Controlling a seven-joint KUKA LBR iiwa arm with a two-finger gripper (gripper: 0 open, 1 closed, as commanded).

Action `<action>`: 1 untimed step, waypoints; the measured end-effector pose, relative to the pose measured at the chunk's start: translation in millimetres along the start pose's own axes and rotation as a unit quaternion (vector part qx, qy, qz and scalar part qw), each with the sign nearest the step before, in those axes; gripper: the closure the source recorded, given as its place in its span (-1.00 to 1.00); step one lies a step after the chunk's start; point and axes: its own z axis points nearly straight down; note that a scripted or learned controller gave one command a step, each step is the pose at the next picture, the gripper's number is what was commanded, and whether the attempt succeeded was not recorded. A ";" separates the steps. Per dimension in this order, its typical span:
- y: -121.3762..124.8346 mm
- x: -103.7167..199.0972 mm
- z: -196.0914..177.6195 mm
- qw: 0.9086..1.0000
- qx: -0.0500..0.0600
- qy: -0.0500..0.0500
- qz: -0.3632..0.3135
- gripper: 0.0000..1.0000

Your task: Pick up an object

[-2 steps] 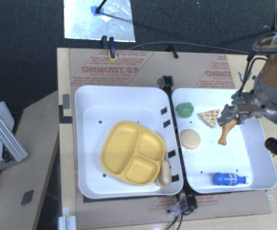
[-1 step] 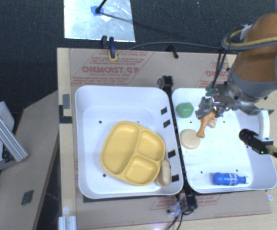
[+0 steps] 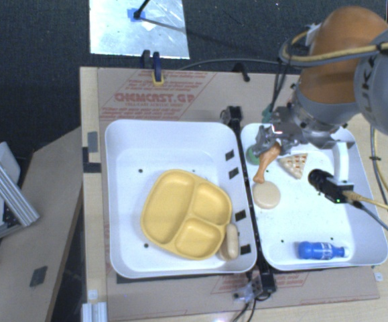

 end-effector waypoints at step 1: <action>16.5 41.2 18.7 1.000 0.001 0.000 0.001 1.00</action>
